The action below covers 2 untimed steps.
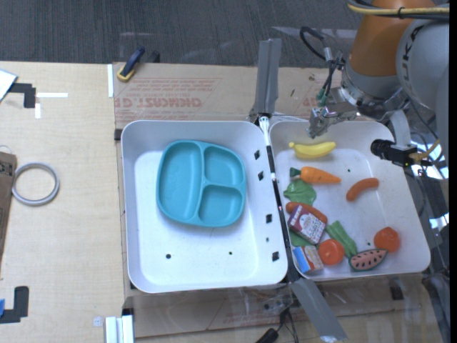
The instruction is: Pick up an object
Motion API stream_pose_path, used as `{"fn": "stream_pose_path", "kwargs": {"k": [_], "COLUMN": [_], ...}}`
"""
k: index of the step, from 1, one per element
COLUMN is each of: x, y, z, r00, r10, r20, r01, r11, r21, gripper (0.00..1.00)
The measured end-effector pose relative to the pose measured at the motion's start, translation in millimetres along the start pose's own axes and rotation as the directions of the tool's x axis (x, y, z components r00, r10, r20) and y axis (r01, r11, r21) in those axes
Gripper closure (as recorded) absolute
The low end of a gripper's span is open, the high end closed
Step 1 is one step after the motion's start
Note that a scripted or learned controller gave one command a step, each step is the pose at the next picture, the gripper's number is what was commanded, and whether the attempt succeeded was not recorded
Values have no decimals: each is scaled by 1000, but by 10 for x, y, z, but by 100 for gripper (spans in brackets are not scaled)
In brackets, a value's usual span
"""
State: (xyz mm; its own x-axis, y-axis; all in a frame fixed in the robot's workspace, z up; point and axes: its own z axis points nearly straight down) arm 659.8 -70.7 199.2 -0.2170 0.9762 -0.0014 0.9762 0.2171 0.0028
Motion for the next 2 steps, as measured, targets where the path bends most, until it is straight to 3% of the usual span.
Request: {"fn": "stream_pose_path", "kwargs": {"k": [1,2], "x": [938,1256], "y": [-88,-236], "z": [-404,-86], "r00": [999,998], "r10": [-54,63], "r20": [-1,-1], "r01": [54,-63], "r11": [999,998], "r21": [4,6], "gripper": [100,100]}}
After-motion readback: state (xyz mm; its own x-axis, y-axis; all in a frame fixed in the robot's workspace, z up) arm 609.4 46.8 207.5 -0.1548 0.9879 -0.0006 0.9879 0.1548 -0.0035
